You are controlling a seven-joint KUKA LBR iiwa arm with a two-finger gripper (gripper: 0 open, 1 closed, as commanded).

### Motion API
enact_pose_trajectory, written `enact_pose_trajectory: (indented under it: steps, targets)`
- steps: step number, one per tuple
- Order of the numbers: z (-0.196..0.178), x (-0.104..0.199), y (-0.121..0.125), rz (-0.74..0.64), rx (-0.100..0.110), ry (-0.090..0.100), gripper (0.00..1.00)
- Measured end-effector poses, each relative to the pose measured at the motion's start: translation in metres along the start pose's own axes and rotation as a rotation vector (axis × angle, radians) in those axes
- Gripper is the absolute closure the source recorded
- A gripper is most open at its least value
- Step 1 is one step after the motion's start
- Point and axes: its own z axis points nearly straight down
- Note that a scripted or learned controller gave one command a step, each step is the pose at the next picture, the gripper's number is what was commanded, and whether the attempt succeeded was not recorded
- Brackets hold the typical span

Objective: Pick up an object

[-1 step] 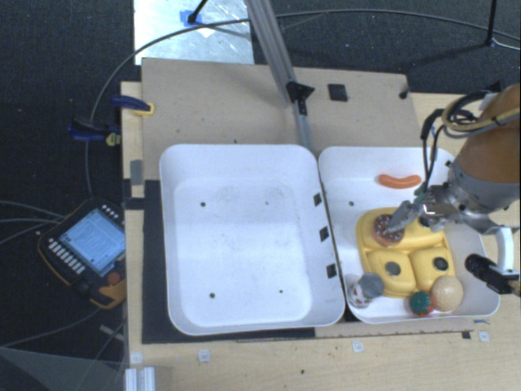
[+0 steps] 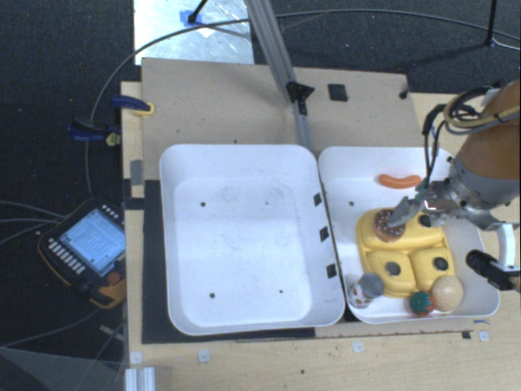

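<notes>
Two bins sit side by side on the desk (image 2: 244,96), their inner rims touching. In the right bin (image 2: 342,177), a moulded tray (image 2: 407,259) lies near the middle, with a ring-shaped piece (image 2: 386,225) on its rear left corner. The hand (image 2: 400,216) hangs right over that piece. A sausage-shaped thing (image 2: 398,181) lies behind the tray. A ball (image 2: 446,293) and a smaller ball (image 2: 420,302) rest at the tray's front right, and a small cup (image 2: 364,288) at its front left. A handheld controller (image 2: 85,247) lies off the desk, left of the left bin (image 2: 236,243).
</notes>
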Motion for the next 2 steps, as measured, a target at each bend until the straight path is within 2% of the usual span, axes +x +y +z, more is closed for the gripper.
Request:
enact_pose_trajectory:
  steps: [1, 2]
  targets:
    - [0.0612, -0.0023, 0.004, 0.002, 0.002, 0.001, 0.0]
    - [0.0674, -0.0001, 0.0106, -0.003, -0.018, 0.0, 0.0]
